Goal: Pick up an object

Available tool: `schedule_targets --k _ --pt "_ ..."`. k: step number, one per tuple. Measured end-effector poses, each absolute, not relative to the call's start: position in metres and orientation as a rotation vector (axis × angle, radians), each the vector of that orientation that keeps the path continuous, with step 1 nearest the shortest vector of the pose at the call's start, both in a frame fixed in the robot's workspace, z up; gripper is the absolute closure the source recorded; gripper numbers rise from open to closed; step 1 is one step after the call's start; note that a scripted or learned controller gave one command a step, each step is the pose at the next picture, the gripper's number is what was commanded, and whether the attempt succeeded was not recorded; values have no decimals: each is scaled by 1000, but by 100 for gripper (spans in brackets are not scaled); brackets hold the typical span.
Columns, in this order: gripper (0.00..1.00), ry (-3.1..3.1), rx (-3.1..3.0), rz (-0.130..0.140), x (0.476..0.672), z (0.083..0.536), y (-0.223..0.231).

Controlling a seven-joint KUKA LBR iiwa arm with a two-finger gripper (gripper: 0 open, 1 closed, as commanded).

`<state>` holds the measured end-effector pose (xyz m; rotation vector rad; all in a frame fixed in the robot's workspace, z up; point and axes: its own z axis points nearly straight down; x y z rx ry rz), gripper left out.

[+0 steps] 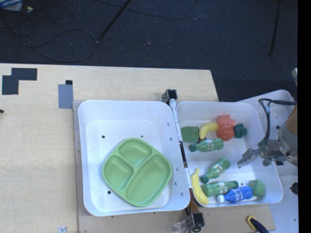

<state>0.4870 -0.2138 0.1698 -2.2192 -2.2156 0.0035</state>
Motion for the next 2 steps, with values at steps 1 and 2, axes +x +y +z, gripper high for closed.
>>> schedule_targets --k 1,2 --pt "0 -2217 -2218 2 475 124 -213" --pt "0 -2218 -2217 3 482 107 -173"
